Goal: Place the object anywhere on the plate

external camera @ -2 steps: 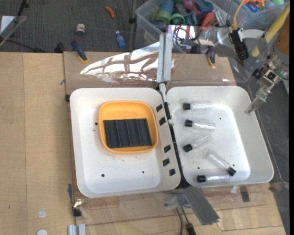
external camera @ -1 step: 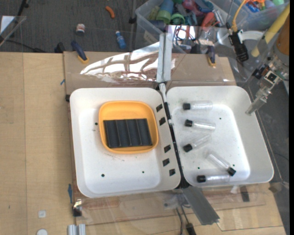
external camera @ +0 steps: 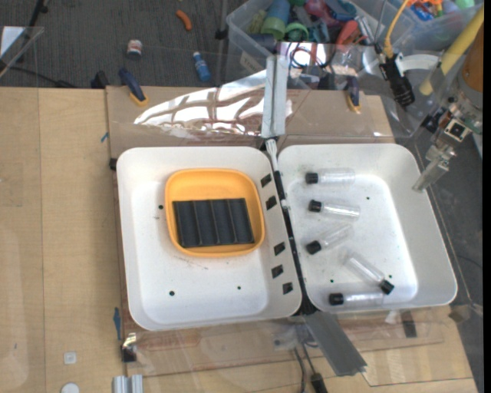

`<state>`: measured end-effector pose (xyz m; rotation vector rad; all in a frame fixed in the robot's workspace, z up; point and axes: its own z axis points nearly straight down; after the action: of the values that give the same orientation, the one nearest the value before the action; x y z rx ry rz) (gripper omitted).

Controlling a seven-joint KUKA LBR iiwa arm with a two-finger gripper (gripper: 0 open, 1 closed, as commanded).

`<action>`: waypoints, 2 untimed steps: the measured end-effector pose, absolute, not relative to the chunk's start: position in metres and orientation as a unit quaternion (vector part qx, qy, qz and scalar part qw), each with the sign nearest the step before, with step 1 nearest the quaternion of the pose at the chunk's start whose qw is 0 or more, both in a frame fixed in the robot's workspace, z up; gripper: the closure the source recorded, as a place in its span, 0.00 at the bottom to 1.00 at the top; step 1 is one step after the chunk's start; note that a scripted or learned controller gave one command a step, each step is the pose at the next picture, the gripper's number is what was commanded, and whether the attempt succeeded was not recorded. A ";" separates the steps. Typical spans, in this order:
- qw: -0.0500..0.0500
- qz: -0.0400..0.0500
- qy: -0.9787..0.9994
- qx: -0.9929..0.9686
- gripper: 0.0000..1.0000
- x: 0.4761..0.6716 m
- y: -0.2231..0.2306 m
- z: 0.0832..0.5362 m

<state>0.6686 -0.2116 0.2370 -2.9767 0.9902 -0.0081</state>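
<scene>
An orange plate (external camera: 178, 192) lies in the left bin (external camera: 146, 261), holding a black ridged insert (external camera: 213, 222). Several clear tubes with black caps lie scattered in the right bin (external camera: 418, 253); one tube (external camera: 330, 177) is at the back, another tube (external camera: 357, 297) at the front edge. My gripper (external camera: 431, 167) hangs over the right bin's far right rim, above and right of the tubes and touching none. Nothing shows in its grasp.
Black clips (external camera: 278, 249) line the divider between the two bins. A metal bar (external camera: 274, 96) stands behind the bins. A clear crate of coloured toys (external camera: 307, 23) sits at the back. The wooden bench (external camera: 54, 230) stretches away to the left.
</scene>
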 end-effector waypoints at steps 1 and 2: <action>0.002 -0.003 0.314 -0.950 0.00 0.669 -0.220 0.240; 0.002 -0.003 0.283 -0.959 0.00 0.669 -0.219 0.237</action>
<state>0.6686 -0.2192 0.2366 -3.0082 0.8890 -0.0079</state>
